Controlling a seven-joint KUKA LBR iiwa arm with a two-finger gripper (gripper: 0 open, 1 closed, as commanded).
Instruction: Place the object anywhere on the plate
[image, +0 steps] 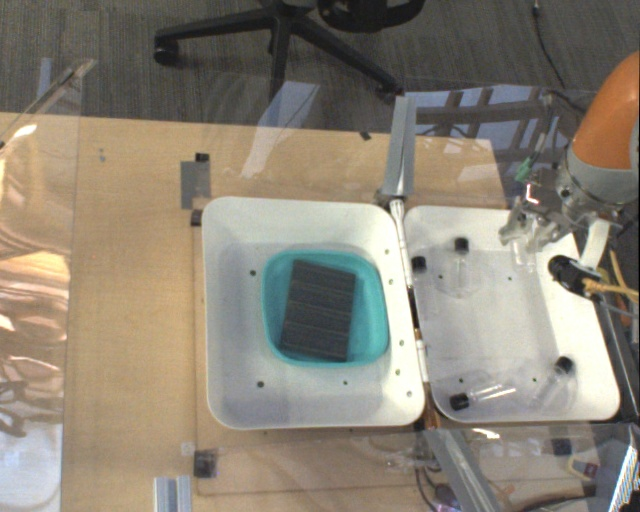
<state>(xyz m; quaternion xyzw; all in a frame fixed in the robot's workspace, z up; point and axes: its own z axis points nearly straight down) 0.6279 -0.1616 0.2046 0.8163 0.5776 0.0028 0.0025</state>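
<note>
A dark grey, ridged rectangular object (319, 310) lies flat on a teal plate (373, 325), its surface crossed by parallel grooves and its long side tilted a little off the bin's edges. The plate is a glossy, rounded square with a raised rim, and the object covers most of its middle. The plate sits in the left bin (232, 390), a shallow white tray with smooth rounded corners and a matte floor dotted with a few small dark holes.

Just beside it, touching along a metal divider strip, is the right bin (590, 398), of the same white plastic. Several clear, glassy pieces with black caps (460, 244) lie scattered on its floor, hard to make out against the white.

The gripper (532, 222) hangs over the right bin's upper right corner, well apart from the plate; it is pale metal and blurred, and whether it is spread or pressed together cannot be told. Above it shows the arm's orange band (610, 112).

Both bins rest on a light wooden table (120, 330) under a reflective sheet. A black chair base (280, 35) stands on grey carpet beyond.
</note>
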